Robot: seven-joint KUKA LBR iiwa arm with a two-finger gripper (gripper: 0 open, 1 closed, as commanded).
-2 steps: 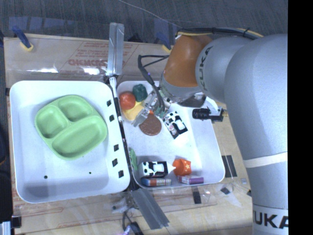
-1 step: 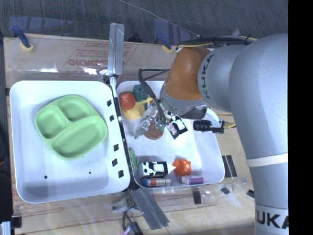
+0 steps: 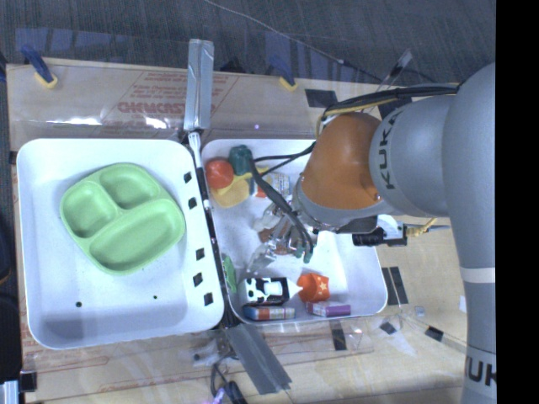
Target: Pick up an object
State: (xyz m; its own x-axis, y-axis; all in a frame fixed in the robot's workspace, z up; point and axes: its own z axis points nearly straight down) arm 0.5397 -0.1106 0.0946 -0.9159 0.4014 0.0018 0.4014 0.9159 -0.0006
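Looking down from the fixed camera, the table [image 3: 76, 99] carries two shallow white bins side by side. The left bin [image 3: 42, 251] holds a pale green divided plate [image 3: 122, 215], lying flat toward the bin's upper half, with three compartments facing up. The arm [image 3: 438, 150] comes in from the right, its orange band [image 3: 341, 162] hanging over the right bin [image 3: 366, 289], and the gripper [image 3: 274, 247] reaches down into the middle of that bin among a tangle of cables. From here I cannot tell whether the fingers are spread or closed, nor whether anything sits between them; the metal parts blur together. The loose objects are all in the right bin: a red ball [image 3: 220, 173] and a dark green piece [image 3: 242, 156] at the upper left corner, touching a yellow object [image 3: 232, 192] just below them. Near the lower edge lie a black-and-white object [image 3: 268, 290], an orange object [image 3: 314, 287] just to its right, a marker-like tube [image 3: 269, 313] along the rim, and a small purple item [image 3: 330, 309] beside it. A green sliver [image 3: 229, 273] leans against the bin's left wall.
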